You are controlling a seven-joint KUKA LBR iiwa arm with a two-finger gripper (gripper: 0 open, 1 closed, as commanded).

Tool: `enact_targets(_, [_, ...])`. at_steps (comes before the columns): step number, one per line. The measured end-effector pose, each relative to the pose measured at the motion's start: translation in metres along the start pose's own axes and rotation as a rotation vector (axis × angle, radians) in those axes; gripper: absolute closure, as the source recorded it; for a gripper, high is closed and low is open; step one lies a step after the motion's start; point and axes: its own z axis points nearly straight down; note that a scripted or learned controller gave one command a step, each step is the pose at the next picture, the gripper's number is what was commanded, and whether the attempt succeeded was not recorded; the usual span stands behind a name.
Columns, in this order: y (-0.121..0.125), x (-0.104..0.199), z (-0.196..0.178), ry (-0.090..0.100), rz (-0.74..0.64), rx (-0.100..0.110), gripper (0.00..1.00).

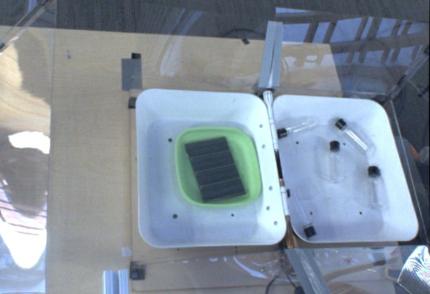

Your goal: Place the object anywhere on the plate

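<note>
Gripper: can't tell how open it is or what it's got. Meanwhile the dark ribbed block (215,169) lies flat on the green plate (182,175), left bin (145,152), mid-frame.

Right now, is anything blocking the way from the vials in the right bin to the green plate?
The raised rims where the two bins meet lie between the vials and the plate. A dark ridged block covers the plate's middle.
</note>
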Motion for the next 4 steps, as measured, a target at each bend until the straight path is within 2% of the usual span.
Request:
enact_targets(2, [0.0004,-0.0005,-0.0008,0.002,0.231,-0.003,0.00])
enact_targets(4, [0.0005,-0.0006,-0.0009,0.001,0.231,-0.003,0.00])
